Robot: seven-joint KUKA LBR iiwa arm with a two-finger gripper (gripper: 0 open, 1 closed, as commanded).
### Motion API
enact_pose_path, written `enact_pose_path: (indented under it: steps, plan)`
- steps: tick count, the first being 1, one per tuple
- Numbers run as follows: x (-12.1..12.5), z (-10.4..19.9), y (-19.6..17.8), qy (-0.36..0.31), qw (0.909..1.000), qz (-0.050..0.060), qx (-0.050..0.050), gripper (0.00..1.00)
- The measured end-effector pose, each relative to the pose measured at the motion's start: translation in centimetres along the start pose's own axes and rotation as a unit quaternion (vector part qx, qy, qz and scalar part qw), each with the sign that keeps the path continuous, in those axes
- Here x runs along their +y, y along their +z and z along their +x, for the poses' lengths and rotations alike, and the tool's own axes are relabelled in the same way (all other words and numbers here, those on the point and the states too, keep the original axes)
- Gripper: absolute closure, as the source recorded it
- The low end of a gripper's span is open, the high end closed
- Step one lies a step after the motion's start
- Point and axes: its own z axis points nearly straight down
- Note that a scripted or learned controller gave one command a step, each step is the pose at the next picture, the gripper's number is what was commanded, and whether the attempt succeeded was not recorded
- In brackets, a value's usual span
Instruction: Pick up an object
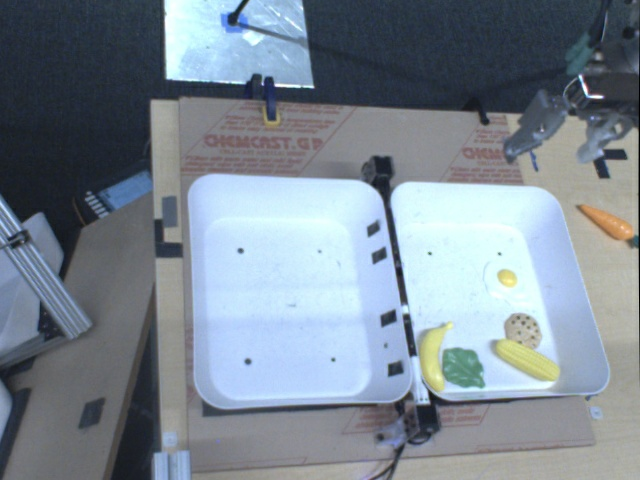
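We see the claw (563,130) spread and holding nothing, above the desk's (440,133) far right corner, beyond the right bin (575,268). Along that bin's near edge lie a banana (433,356), green leaf (464,367), corn cob (527,359), cookie (522,328) and fried egg (505,279).

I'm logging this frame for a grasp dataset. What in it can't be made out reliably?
- Grey two-finger gripper, camera view: small and blurred; arm cut off by the right and top edges.
- Orange carrot-shaped toy on the bench: tip runs off the right edge.
- Green leafy toy in the right white bin: too small to identify; whether it touches the yellow banana is unclear.
- Round brown cookie: surface detail too small.
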Motion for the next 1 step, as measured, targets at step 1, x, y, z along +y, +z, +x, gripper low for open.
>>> enact_pose_path:
  steps: [1]
  plan:
    - [-2.74, 1.53, 0.01, 0.0, 1.0, 0.0, 0.0, 0.0]
